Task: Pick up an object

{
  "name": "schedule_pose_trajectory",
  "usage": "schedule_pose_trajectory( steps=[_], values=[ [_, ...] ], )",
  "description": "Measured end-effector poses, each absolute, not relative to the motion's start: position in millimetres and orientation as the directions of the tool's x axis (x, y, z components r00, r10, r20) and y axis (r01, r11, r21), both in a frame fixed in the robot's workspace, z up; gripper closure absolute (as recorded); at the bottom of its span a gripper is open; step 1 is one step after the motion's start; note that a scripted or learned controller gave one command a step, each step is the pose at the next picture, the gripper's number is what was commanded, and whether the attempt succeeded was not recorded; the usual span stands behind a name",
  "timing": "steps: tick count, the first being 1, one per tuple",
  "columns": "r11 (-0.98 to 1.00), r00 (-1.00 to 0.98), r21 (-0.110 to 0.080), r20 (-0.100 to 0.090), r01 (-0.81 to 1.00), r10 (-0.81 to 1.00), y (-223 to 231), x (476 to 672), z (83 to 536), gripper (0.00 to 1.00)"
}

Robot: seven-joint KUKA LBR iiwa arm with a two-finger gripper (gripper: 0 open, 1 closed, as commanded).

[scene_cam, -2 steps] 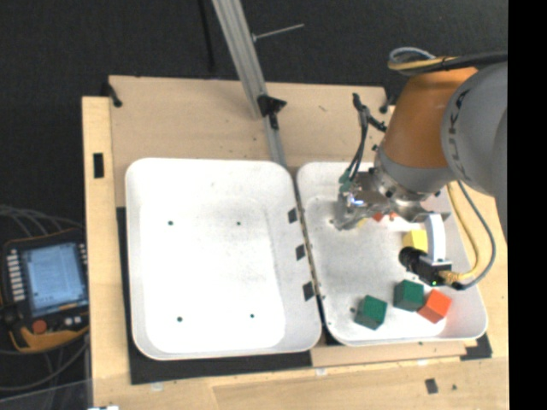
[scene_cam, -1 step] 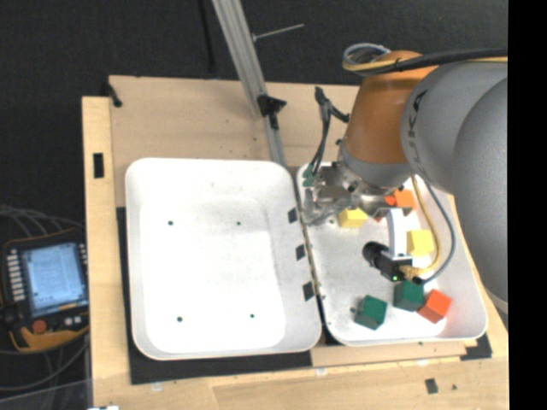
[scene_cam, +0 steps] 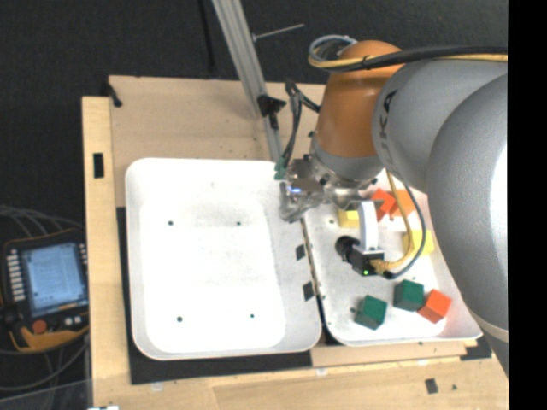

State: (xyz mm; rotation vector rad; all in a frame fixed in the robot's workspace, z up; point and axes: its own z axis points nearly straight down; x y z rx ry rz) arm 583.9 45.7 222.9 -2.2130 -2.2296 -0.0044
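floor [scene_cam: 102,24]: dark, black; bench [scene_cam: 171,118]: pale wood; handheld screen unit [scene_cam: 47,284]: left, lit blue

Left of the arm [scene_cam: 402,118] the left bin [scene_cam: 205,254] lies open, while green blocks [scene_cam: 389,304] and an orange block [scene_cam: 435,305] crowd below it.

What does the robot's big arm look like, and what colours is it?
The arm is fat, round and shiny grey, with an orange band near its wrist. Thin cables loop over the top, and a yellow one hangs below, beside a small green light.
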Motion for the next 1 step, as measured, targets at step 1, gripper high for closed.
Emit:
schedule_pose_trajectory(
  steps=[1],
  values=[
    [0.008, -0.008, 0.002, 0.002, 1.000, 1.000, 96.9, 603.2, 224.9, 1.00]
  ],
)
